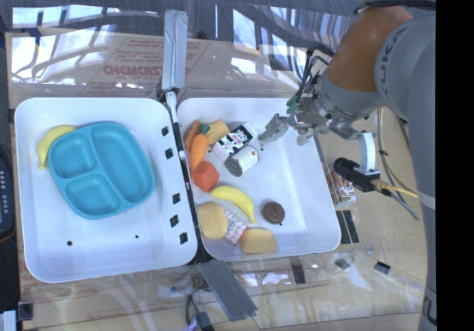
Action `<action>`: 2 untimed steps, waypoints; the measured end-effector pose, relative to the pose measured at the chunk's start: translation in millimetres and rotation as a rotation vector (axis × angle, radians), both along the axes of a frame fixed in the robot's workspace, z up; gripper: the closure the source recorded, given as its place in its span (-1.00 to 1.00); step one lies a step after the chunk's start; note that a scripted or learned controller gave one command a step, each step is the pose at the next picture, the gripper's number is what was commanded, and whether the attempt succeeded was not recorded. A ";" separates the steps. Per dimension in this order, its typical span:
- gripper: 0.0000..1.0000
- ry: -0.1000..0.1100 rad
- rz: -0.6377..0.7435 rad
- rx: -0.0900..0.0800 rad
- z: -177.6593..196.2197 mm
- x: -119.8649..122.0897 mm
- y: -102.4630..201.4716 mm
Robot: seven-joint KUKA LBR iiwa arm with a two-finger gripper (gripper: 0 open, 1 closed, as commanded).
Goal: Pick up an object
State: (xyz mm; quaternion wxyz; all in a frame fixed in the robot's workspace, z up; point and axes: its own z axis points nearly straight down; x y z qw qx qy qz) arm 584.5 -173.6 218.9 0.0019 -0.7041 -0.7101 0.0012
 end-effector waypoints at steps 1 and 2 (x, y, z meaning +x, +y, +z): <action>-1.00 -0.002 0.059 0.000 -127.0 -54.4 25.3; 1.00 -0.001 0.062 0.000 -117.5 -54.2 24.6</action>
